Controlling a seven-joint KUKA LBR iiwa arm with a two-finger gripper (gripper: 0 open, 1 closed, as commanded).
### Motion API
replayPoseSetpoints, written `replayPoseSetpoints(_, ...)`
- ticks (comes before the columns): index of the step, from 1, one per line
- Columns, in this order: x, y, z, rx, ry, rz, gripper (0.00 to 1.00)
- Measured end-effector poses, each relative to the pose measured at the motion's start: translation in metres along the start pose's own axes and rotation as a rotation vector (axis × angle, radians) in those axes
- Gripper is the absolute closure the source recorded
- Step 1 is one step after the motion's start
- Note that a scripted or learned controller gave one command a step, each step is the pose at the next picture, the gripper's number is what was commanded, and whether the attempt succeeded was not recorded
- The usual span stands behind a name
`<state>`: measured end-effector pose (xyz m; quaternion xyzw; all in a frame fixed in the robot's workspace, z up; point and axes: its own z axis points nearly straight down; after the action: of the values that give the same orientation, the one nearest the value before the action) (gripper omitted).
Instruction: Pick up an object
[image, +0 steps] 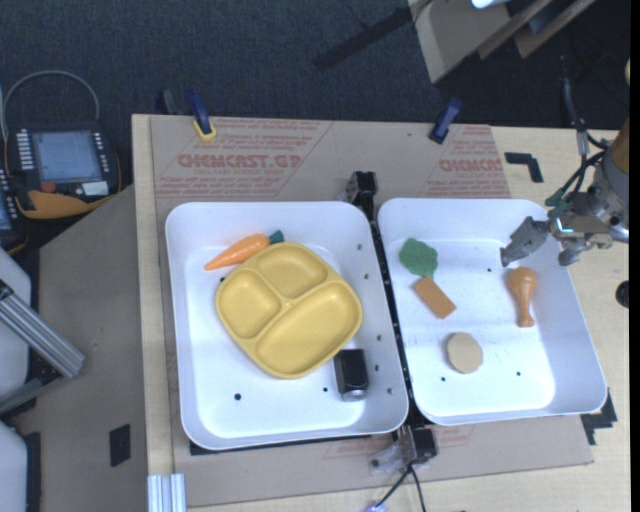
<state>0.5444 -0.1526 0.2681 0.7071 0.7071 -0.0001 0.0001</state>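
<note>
The right bin (560, 390) holds a green leafy piece (419, 256), an orange-brown block (434, 297), a round tan disc (464, 353) and a tan drumstick (523, 293). My gripper (547, 247) hangs over the bin's upper right part, just above the drumstick's thick end. Its two fingers are spread apart with nothing between them. The left bin (190, 330) holds a yellow divided plate (289, 309), an orange carrot (237, 251) by the plate's upper left, and a small black box (351, 373) by its lower right.
Both bins sit side by side on a cardboard sheet (300, 155). A black clamp (362, 186) sits between the bins at the top. A handheld controller (60, 160) rests off the bench at far left.
</note>
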Motion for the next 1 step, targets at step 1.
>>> replayPoseSetpoints(1,-0.0008,-0.0102,0.0507,0.005,0.002,0.001,0.0)
